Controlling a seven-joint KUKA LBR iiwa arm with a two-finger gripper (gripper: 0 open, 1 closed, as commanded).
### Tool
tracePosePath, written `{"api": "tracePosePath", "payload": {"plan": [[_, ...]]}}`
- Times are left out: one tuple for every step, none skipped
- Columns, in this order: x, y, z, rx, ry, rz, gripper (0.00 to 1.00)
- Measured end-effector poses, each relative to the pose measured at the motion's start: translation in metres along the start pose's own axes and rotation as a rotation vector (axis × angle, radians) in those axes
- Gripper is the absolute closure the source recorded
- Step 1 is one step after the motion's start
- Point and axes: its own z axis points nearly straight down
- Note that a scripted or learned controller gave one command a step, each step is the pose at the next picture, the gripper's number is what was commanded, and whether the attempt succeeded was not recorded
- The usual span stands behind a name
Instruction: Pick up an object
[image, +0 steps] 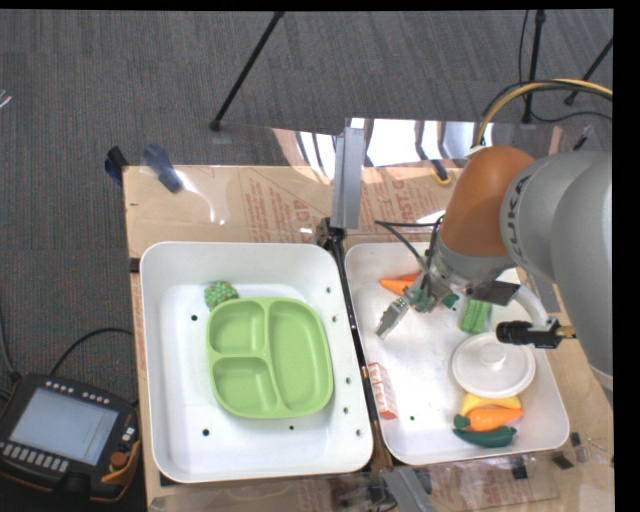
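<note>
Gripper over the right bin, jaws spread, holding nothing.
The carrot lay just behind the gripper, the white lid to its right; I judged it best to centre over the carrot before closing.

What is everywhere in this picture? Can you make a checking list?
Surface: bench bearing two white bins, left bin and right bin.
Job's things: green divided plate and small green toy in the left bin; orange carrot, green block, white lid and toy vegetables in the right bin.
Clutter: nothing seen.
Grippers: tool low over the right bin beside the carrot, nothing between its fingers.
Cables: hose looping over the arm; black cable on the floor.
Surroundings: grey carpet, handheld controller, tripod legs.
</note>
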Motion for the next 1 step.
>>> {"api": "tracePosePath", "payload": {"plan": [[-0.0048, 0.0059, 0.0000, -0.003, -0.007, 0.000, 0.00]]}}
